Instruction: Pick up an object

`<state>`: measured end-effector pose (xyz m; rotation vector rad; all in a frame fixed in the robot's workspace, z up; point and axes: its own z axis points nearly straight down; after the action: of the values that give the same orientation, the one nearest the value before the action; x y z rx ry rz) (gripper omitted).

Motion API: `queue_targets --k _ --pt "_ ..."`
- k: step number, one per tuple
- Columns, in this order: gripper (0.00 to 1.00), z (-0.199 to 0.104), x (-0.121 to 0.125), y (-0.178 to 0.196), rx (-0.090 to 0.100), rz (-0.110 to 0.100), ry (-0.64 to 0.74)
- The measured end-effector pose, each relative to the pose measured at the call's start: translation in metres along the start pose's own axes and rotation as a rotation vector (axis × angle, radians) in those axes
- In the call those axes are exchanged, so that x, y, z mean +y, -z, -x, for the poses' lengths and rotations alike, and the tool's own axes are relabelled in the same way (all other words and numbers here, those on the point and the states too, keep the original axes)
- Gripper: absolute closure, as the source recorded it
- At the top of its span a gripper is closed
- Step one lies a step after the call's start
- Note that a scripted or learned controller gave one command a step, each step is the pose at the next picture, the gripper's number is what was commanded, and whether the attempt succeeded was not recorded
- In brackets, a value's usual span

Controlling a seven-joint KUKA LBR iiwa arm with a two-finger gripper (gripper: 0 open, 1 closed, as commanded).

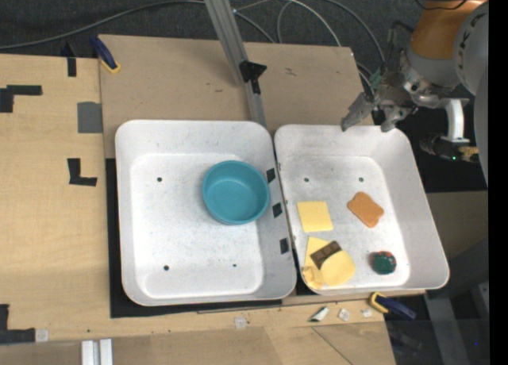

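Note:
The right bin [397, 157] holds a yellow square block [315, 216], an orange oblong piece [366, 209], a small dark green ball [383, 262] and a yellow lump with a brown piece on it [328, 262]. A blue bowl [235, 191] stands in the left bin [147, 220]. My gripper [367, 118] hangs over the back rim of the right bin, well above and behind the objects. Its two dark fingers are spread apart with nothing between them.
A slanted metal pole [230, 38] runs from the top down to the gap between the bins. Cables [317, 14] lie on the dark floor behind the bench. A yellow and blue clamp [105, 54] sits at the board's back left, another [390, 305] at the front right.

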<state>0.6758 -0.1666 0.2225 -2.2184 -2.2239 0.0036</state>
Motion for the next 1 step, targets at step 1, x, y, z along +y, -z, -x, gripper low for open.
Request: queue_targets --k 1 --pt "0.00 0.0000 0.0000 0.0000 0.000 0.000 0.000"
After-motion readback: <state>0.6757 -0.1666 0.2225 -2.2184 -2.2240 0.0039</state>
